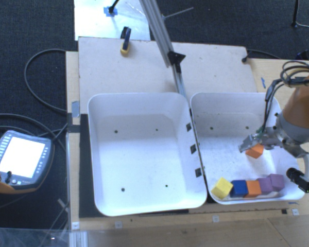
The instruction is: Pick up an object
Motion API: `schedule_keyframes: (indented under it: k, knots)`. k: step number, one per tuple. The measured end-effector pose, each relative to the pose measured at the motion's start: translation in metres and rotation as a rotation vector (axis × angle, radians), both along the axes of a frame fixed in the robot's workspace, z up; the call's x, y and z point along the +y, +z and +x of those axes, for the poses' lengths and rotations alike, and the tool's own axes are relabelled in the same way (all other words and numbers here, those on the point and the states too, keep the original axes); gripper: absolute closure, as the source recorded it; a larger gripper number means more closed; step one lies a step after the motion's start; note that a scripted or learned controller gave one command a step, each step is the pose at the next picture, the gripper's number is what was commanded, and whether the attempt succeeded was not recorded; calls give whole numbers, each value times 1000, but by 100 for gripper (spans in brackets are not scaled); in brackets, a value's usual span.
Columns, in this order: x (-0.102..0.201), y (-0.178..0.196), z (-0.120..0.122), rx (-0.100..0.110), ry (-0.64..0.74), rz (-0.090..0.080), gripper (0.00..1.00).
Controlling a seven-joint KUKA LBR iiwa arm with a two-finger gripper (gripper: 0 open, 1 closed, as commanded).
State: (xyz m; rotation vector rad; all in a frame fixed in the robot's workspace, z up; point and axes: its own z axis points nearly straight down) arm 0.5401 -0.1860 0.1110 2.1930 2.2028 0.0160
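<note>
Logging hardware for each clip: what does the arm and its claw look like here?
The arm enters from the right: a rounded orange section over a grey wrist housing, with dark cables looping above it. The claw is pale grey metal. A black cylindrical part sticks out below the wrist.

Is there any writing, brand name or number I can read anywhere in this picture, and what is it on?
None can be read.
Handheld control pad, left of the bench: its lit screen is washed out white, and any button markings are too small to make out.
Small black tags along the rim between the two white bins: too small to show any text.
The coloured blocks look plain.
</note>
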Motion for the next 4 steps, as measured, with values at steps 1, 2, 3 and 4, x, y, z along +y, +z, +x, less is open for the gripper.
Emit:
schedule_keyframes:
  k: [1, 2, 3, 4]
  knots:
    - [-1, 10, 0, -4, 1, -2, 100]
    - [0, 10, 0, -4, 2, -1, 0]
    - [-18, -10, 29, 25, -2, 13, 0]
    - [-19, 1, 31, 21, 4, 11, 100]
